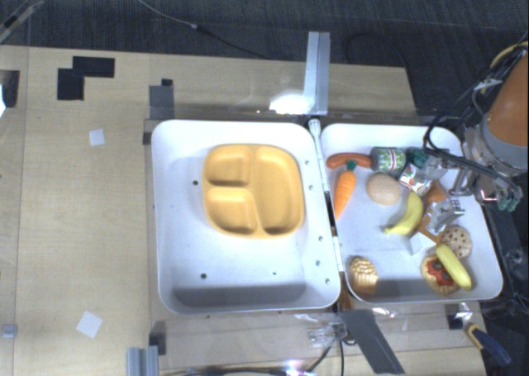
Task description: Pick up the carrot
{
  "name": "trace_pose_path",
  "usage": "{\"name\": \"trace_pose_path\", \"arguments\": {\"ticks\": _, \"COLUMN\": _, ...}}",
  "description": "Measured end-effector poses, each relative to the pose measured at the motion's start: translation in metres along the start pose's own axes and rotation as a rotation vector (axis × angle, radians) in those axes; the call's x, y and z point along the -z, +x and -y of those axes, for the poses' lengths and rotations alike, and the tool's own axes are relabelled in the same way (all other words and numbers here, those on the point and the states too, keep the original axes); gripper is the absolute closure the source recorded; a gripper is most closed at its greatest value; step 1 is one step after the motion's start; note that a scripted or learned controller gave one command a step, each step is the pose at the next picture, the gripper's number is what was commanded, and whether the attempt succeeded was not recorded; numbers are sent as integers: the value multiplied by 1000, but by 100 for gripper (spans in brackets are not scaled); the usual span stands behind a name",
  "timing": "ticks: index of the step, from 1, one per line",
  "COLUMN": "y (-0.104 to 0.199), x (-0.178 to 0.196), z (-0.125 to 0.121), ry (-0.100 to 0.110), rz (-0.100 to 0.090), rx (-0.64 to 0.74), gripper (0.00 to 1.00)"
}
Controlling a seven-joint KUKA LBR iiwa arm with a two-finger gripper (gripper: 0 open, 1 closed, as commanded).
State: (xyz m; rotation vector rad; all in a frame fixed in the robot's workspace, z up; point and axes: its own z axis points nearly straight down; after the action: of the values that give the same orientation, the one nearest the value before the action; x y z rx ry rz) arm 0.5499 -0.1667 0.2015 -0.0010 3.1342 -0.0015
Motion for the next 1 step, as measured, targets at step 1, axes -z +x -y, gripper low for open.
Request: {"name": "trace_pose_path", "arguments": {"ticks": 1, "y": 54, "x": -79, "z": -47, "ry": -2, "rz": -4, "rx": -155, "gripper": 0}}
